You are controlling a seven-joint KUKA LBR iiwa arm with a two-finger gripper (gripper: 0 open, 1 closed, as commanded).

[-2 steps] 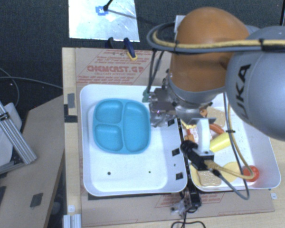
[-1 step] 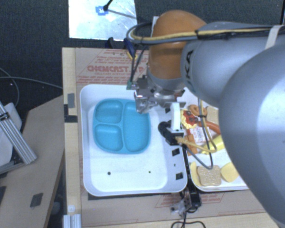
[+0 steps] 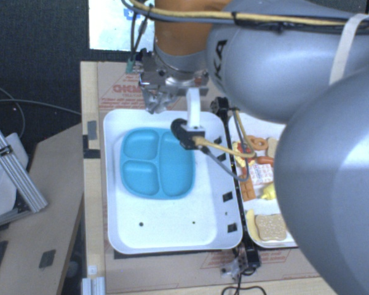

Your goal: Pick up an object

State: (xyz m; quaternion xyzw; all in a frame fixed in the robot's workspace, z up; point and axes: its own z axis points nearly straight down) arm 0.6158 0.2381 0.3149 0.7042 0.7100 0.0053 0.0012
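Right now the gripper [image 3: 155,102] hangs over the far rim of the left bin [image 3: 166,233], just beyond the top edge of the blue divided plate [image 3: 155,165], with nothing visibly in it. Claw state: cannot tell whether it is spread or pressed together (blurred, tucked under the wrist).

The plate lies flat in the far half of the left bin, three compartments facing up, so it's the likely target. A flat plate offers only its rim to pinch, which probably explains hovering at the edge and not the middle.

The right bin [image 3: 258,243] holds small toy food: a bread slice [image 3: 272,226], a ring doughnut [image 3: 256,143] and a yellow piece [image 3: 267,192], partly hidden under the grey arm [image 3: 277,60].

Judgement: pre-grasp, pick not yet made. Next comes a descent onto the plate's far rim. The risk is sliding off that thin lip.
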